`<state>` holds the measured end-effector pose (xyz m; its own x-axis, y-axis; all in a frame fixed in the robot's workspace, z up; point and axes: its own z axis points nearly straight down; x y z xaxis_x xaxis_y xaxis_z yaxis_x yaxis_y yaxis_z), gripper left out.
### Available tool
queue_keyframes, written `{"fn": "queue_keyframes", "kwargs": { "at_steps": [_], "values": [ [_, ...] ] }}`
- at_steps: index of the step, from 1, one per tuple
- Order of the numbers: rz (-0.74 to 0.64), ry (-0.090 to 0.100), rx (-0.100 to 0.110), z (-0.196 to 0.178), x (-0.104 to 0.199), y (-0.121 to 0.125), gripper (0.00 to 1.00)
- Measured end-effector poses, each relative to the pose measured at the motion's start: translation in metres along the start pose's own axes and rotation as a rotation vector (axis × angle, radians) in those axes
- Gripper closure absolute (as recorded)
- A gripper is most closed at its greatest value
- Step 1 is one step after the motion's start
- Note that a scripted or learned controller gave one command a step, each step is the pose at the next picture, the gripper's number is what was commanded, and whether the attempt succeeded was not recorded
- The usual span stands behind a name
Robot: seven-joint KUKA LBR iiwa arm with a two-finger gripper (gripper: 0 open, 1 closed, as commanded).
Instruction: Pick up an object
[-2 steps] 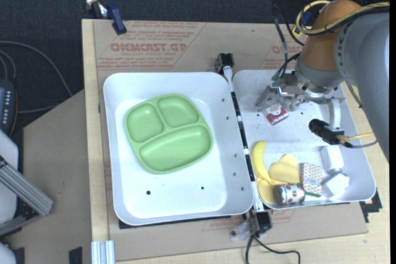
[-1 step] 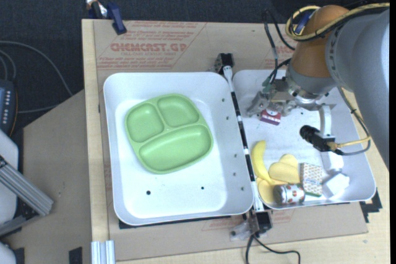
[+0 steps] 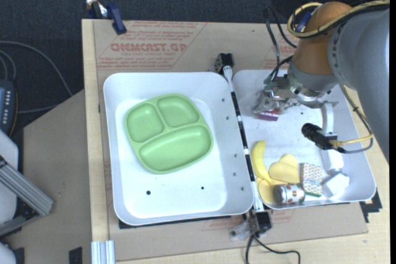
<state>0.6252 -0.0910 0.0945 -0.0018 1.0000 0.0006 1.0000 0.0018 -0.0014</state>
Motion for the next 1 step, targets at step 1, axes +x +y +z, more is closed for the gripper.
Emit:
{"fn": "queue_keyframes", "kwargs": {
  "at_steps": [1],
  "values": [
    [0.0,0.0,-0.002,-0.0904,0.0729,-0.0322,1.0]
  ]
}}
